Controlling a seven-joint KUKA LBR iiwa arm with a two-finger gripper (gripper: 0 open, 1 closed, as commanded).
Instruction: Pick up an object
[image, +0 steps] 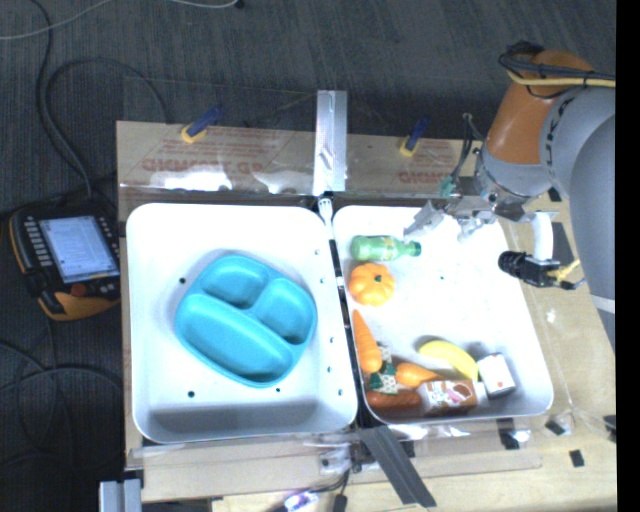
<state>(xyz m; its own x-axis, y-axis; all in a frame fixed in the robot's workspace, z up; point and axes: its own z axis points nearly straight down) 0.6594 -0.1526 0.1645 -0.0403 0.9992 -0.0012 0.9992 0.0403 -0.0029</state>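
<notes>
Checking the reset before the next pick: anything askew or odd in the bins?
Nothing damaged or spilled. Blue tray lies askew in the left bin. In the right bin, green bottle lies on its side, and several items crowd the near edge.

A brown wooden bench (150, 150) fills mid-frame, bearing two shallow white plastic bins: left bin (145, 300), right bin (520, 330), touching.
</notes>
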